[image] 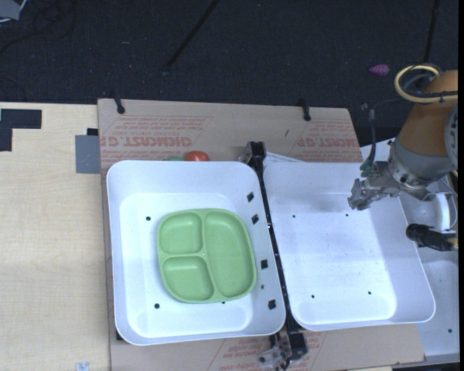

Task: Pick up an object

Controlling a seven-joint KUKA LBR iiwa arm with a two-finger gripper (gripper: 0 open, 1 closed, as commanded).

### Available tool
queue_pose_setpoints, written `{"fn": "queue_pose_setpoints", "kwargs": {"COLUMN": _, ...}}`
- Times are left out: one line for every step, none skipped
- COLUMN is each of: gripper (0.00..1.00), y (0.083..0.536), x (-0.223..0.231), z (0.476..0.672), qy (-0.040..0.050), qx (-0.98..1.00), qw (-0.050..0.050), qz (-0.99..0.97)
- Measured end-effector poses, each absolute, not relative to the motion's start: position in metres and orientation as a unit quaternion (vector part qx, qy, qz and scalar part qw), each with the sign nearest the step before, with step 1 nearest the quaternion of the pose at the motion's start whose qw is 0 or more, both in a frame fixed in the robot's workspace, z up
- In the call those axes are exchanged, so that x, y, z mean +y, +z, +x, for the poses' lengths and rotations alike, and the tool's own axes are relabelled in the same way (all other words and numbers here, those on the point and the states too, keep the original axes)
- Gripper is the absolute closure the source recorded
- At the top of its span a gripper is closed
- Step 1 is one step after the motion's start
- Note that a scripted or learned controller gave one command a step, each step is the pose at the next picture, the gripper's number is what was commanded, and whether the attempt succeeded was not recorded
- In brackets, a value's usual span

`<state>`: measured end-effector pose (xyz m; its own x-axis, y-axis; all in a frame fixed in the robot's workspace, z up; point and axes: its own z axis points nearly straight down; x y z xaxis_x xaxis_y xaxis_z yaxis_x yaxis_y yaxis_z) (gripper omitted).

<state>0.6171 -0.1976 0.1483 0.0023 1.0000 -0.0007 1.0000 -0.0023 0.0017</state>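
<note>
Wooden bench (39,230), green plate (206,255), left bin (131,207)

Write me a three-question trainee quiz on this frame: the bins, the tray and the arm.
1. True or false: the green tray lies in the left bin.
2. How many compartments does the tray have: A two, B three, C four?
3. Over which bin's edge does the gripper hang?

Key: 1 true. 2 B. 3 The right bin, near its upper right edge; nothing shows between the fingers.
</note>
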Motion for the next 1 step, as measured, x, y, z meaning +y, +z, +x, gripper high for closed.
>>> {"fn": "queue_pose_setpoints", "kwargs": {"gripper": 1.00, "y": 0.2062, "x": -0.2066, "z": 0.6196, "qy": 0.0005, "qx": 0.707, "qw": 0.002, "qz": 0.707}}
